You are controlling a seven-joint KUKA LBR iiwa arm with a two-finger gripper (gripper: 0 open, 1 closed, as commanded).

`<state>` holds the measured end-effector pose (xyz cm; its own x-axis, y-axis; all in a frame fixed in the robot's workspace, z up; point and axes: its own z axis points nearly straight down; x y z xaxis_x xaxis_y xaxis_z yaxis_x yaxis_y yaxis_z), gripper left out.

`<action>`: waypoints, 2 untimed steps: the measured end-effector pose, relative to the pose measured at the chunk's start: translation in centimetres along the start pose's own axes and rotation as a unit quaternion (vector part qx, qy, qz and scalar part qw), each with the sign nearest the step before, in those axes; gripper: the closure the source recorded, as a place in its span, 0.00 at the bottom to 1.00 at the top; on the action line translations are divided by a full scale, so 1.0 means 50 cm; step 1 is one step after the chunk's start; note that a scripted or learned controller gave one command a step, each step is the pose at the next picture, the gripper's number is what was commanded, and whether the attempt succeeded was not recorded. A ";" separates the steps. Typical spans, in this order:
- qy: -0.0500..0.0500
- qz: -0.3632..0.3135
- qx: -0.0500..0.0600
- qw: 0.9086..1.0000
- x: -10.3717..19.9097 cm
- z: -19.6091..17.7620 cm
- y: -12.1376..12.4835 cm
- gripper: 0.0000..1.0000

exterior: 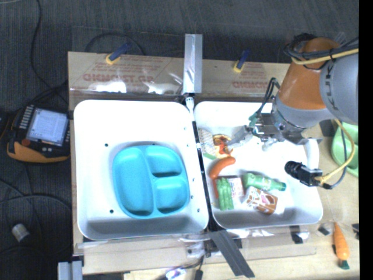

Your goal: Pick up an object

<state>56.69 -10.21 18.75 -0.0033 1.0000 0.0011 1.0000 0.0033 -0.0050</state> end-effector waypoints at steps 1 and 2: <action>0.000 0.000 0.000 1.000 0.000 0.000 0.000 0.00; 0.000 0.008 -0.011 1.000 0.005 0.168 -0.027 0.00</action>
<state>55.29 -9.97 10.37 0.0121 0.9999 0.0002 0.9998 -0.0121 0.0174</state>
